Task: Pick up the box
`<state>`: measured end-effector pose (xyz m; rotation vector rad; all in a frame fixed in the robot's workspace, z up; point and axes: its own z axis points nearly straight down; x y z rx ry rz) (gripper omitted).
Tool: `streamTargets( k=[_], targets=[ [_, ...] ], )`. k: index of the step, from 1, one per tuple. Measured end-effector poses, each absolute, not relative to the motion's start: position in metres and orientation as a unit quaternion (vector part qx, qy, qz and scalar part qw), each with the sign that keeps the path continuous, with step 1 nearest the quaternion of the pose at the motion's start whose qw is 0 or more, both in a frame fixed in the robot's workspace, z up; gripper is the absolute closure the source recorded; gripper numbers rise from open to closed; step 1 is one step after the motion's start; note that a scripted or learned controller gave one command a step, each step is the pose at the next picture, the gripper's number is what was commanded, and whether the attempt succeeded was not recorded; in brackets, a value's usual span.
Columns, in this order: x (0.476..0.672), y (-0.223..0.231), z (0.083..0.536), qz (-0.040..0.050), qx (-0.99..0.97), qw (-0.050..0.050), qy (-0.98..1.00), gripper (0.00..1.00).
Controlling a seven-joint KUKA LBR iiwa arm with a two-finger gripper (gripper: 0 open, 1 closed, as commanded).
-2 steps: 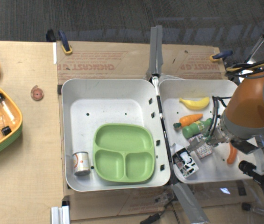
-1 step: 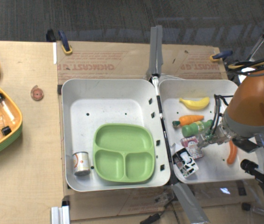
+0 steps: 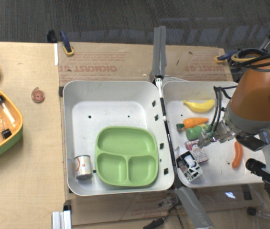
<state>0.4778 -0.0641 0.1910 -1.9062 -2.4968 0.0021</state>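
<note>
Reaching in over the right-hand shallow white bin (image 3: 173,128), the grey arm with the orange band sets its two-finger gripper (image 3: 206,138) low just beside a small carrot-shaped orange toy (image 3: 194,123), apparently so it can come down on the small pink-and-white printed cardboard box (image 3: 198,153) lying flat just below that carrot; whether the jaws are apart or together I cannot tell. A second small box, black and white (image 3: 189,166), lies below the carrot too, at the bin's near left corner, tilted and touching the pink one.

Wooden bench (image 3: 25,175), cardboard sheet (image 3: 111,63), two white bins (image 3: 77,94)
</note>
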Motion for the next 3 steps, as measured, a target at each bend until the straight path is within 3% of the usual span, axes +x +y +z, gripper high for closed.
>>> streamTargets(
  k=[1, 2, 3],
  targets=[
    [0.478, -0.064, 0.191, 0.0007, -0.607, 0.0, -0.795, 0.0],
    [0.487, -0.096, 0.109, -0.0052, -0.521, -0.005, -0.854, 0.0],
    [0.485, -0.103, 0.104, -0.0096, -0.692, -0.004, -0.722, 0.0]
  ],
)
